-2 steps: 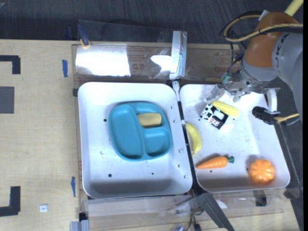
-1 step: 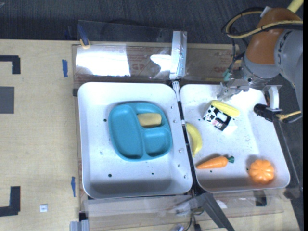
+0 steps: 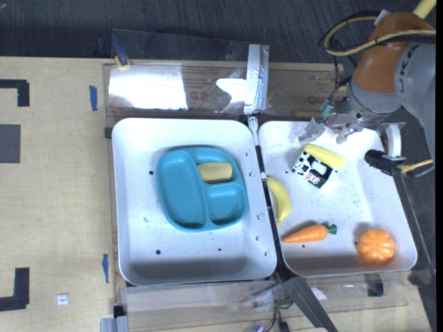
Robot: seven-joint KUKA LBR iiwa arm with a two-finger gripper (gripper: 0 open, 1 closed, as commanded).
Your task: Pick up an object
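Two white bins sit side by side on the table (image 3: 48, 185). The left bin (image 3: 131, 206), in the middle of the frame, holds a blue divided tray (image 3: 183, 192) with a yellow block (image 3: 215, 172) in its upper right compartment. The right bin (image 3: 360, 199) holds a banana (image 3: 280, 198) against its left wall, a carrot (image 3: 306, 234) toward the bottom, a small orange pumpkin (image 3: 376, 245) at lower right, and a black-and-white item with a yellow top (image 3: 316, 163) near the top. The claw (image 3: 330, 124) hangs at the upper edge of the right bin, just above that item, fingers spread apart, gripping nothing.
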